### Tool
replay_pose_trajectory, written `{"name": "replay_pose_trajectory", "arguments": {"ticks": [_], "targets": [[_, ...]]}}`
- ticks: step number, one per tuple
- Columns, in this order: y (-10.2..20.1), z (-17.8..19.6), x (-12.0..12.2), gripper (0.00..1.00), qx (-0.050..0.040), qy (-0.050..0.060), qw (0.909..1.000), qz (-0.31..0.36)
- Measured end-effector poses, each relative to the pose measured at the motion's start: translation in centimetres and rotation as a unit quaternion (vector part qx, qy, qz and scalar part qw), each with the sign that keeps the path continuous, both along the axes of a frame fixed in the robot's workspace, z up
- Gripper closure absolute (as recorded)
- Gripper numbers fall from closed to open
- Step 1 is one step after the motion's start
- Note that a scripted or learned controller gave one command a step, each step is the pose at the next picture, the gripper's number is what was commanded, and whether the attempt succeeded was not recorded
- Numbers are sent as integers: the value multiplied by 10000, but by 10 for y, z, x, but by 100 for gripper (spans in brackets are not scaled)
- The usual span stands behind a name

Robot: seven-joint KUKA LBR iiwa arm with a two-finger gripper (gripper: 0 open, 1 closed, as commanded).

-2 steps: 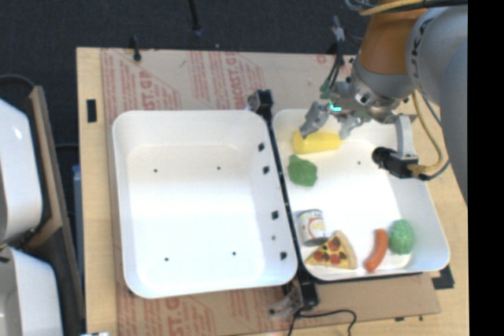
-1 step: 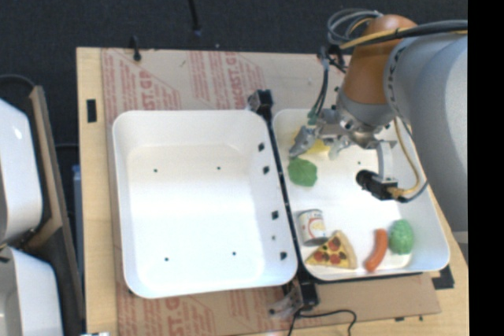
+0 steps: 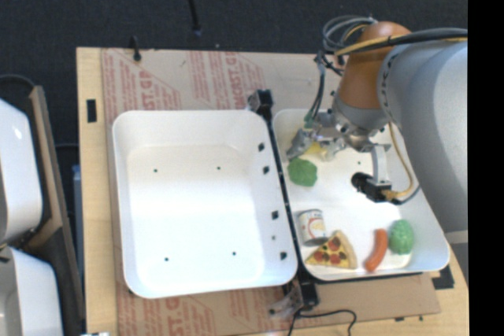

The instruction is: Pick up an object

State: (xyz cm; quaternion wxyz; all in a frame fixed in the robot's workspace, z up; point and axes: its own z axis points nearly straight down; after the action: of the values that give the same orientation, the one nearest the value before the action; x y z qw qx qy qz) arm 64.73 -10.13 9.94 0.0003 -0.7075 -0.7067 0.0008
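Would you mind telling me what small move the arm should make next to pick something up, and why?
Probably a short descent toward the green broccoli-like piece. The gripper hangs just above and beside it in the right bin, nothing shows between its fingers, and that piece lies apart from the can, pizza slice and carrot.

green lump (image 3: 302,172); right bin (image 3: 425,228)
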Motion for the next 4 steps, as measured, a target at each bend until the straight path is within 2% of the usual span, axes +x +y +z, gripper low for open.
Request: {"name": "replay_pose_trajectory", "arguments": {"ticks": [1,2,3,4], "targets": [[0,12,1,100,0,-15,10000,-2],[0,12,1,0,-1,-11,10000,-2],[0,12,1,0,-1,-12,10000,-2],[-16,90,-14,0,-2,-42,10000,-2]]}}
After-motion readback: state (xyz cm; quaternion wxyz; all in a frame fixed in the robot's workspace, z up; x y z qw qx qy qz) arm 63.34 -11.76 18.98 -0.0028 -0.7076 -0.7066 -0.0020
